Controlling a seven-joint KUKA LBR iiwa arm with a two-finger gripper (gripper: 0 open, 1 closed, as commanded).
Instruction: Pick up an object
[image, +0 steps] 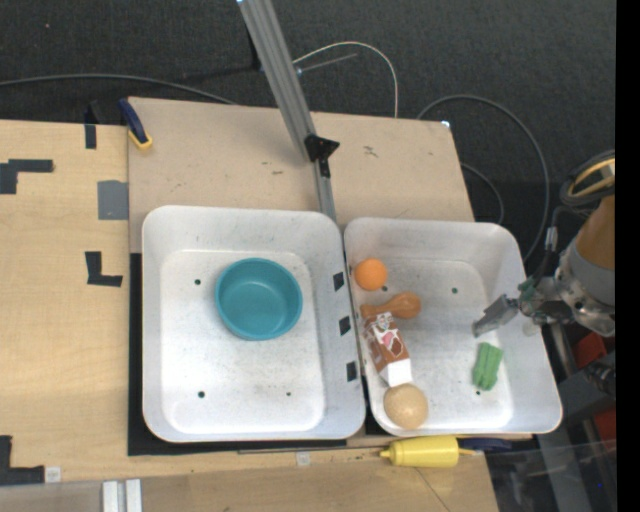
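The right bin (500, 240) holds a green toy (487, 365) near its right wall. The gripper (497, 314) hangs just above it, but I cannot tell its state. It might bump the wall and miss.

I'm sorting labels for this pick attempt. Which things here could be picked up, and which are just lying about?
Candidates to pick:
small orange ball
green plastic piece
tan round ball
red-and-white packet
teal plastic bowl

Lying about:
yellow bottle outside the bins
blue-and-yellow clamp
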